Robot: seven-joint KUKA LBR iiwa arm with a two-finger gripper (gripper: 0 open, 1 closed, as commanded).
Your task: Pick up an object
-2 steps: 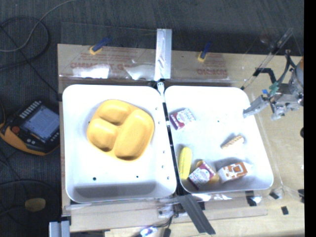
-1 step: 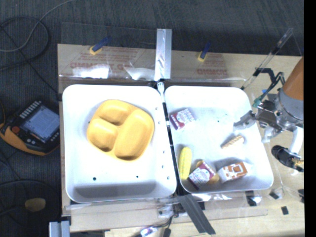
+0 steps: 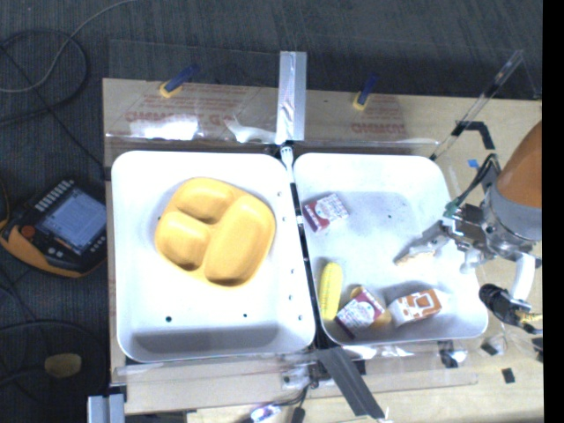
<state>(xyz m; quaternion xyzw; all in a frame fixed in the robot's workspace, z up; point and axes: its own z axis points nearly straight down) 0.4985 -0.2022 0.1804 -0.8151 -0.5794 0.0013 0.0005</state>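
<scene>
The right bin holds a red and white carton near its back left. A yellow corn cob lies along its left wall. Beside the corn at the front sit a second red and white carton and an orange and white carton. My gripper reaches in from the right and hovers over the bare right-middle of this bin, above and behind the orange carton. Nothing shows in its grasp. A large yellow bread-shaped toy lies in the left bin.
A divider ridge separates the two bins. The grey arm with its orange band hangs over the right bin's right wall. A handheld pendant lies on the floor at the left. Clamps and cables sit around the bench edges.
</scene>
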